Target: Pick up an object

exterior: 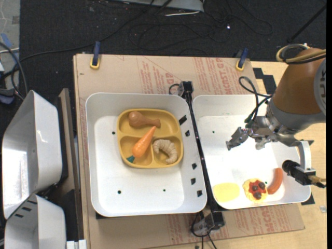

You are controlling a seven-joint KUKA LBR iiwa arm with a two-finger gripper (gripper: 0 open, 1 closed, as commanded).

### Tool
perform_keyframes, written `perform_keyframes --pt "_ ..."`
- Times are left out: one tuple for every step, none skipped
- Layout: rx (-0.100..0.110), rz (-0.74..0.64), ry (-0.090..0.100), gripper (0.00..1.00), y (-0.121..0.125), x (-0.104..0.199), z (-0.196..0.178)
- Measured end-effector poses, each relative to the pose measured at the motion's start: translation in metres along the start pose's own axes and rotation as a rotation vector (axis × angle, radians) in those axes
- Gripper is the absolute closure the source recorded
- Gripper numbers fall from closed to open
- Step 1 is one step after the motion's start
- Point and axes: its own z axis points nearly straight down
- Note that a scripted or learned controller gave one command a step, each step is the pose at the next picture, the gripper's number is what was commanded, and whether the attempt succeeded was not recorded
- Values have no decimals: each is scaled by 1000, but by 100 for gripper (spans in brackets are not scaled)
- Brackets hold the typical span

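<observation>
The white plastic right-hand bin [290, 115] is carrying everything. The tool [248, 138], fingers parted and gripping nothing, is hovering over its middle (pickup not done); the orange sausage-shaped toy [275, 180] is lying near its front right corner.

From my remote seat this reads as a robotics lab. I see a plywood table [155, 71] clamped at its far edge with yellow-handled clamps [95, 61], two white bins [104, 191] fixed side by side, loose black cables [155, 27] trailing over dark carpet, and a grey-and-orange industrial arm [298, 95] reaching in.
</observation>
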Motion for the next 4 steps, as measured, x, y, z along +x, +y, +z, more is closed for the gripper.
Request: perform_keyframes --pt "-14 -3 -2 0 3 0 -7" --pt "-9 1 -1 0 -1 2 56" --pt "-10 0 -1 0 -1 3 103" --pt "-15 2 -2 100 0 3 91"
